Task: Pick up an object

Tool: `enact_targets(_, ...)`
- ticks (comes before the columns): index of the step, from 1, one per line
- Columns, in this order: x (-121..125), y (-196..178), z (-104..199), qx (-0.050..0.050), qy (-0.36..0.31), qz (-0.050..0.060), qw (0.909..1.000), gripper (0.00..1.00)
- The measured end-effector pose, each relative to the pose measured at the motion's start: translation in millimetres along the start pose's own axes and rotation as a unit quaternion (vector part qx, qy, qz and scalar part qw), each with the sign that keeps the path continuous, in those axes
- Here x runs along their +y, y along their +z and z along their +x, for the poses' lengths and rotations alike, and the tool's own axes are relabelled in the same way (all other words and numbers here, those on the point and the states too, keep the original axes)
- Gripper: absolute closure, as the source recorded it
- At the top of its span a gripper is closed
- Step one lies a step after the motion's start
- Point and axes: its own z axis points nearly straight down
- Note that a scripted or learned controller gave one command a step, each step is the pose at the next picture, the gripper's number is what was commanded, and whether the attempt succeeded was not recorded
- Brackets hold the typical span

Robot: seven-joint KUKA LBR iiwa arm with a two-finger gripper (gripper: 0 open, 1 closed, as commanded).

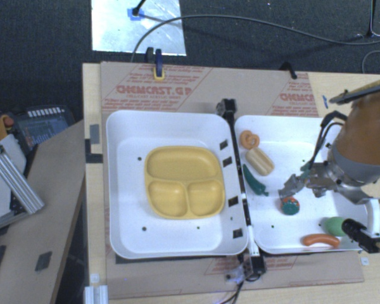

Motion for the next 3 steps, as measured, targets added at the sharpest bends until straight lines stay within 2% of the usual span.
enact_targets(1, 2.9, -6.2, 0.2, -0.001, -0.001, -0.006, 1.0, 0.0)
enact_targets(3, 10.7, 105.7, 1.1, -0.001, 0.0, -0.006, 1.0, 0.0)
